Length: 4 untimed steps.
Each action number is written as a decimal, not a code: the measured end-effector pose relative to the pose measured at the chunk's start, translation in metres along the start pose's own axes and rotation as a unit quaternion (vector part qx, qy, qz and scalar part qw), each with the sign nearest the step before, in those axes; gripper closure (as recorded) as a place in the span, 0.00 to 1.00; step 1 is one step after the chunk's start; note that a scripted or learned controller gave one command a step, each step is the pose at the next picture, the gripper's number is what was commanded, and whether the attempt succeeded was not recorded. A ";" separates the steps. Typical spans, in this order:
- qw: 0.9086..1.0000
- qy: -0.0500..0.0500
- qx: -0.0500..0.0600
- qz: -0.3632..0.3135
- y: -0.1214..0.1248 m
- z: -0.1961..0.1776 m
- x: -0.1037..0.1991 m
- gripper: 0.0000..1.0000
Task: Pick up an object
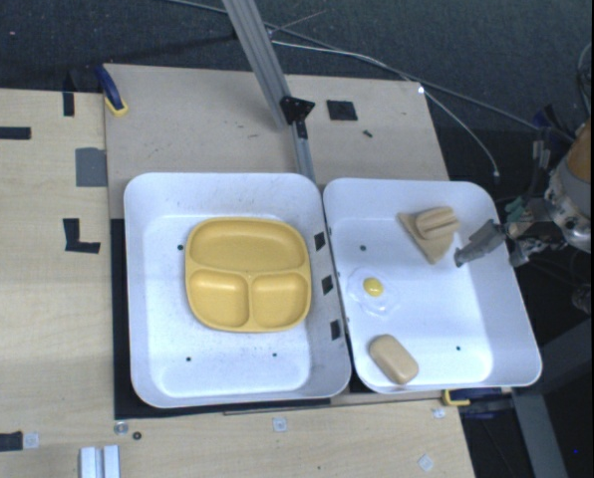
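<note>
Tool (488, 239) at rt bin (476, 357) edge, near tan wedge (432, 229)

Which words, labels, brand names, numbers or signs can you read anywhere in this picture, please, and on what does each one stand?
No readable text anywhere.
Yellow three-compartment plastic plate in the left shallow white bin: plain, no marking.
Tan wedge-shaped block, tan oval bar and fried-egg toy in the right shallow white bin: no labels.
Black tape patches on the wooden bench: plain shapes, not letters.
</note>
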State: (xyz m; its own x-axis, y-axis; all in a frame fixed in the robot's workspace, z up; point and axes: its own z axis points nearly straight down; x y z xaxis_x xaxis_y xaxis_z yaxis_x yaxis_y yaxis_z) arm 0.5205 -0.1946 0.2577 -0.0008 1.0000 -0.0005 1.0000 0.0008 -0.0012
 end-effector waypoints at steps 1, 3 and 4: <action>1.000 0.000 0.002 0.000 0.005 0.049 -0.006 0.00; 1.000 0.001 0.002 0.000 -0.007 0.159 -0.009 0.00; 1.000 0.001 0.002 0.000 -0.007 0.147 -0.008 1.00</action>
State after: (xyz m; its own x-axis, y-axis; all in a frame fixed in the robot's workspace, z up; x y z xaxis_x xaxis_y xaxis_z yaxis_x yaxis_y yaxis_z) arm 0.5136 -0.2031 0.1104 -0.0014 1.0000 0.0008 1.0000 0.0014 -0.0044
